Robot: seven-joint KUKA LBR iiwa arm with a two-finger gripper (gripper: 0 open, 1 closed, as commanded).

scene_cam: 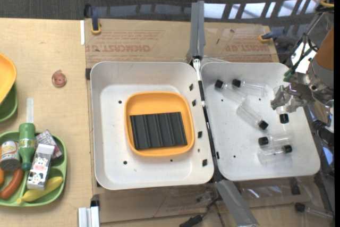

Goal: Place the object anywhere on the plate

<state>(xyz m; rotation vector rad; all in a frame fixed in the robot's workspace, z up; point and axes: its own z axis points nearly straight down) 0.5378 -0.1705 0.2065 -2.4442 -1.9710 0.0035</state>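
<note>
You are at the picking step, and nothing has reached the plate (159, 103) yet. The orange plate sits in the left bin (106, 130) and it carries only a dark ribbed block (158, 131) in its middle; an orange border stays free around this block. The objects to move are small clear tubes with black caps, and they all lie in the right bin (239, 165). Two are near the far left corner (227, 84), one is around the middle (252, 117), and two are close to the near right side (275, 146).

The gripper (284, 101) hangs over the right side of this bin. Just under it you see a small black cap (284, 118), but I cannot tell whether the gripper is open, closed, or already holding this piece.

For the next move, I think you must first check that a tube really is between the fingers. Then lift it clear of the bin wall, carry it across the divider between the bins, and release it over the plate. The tubes are round and may roll off.
</note>
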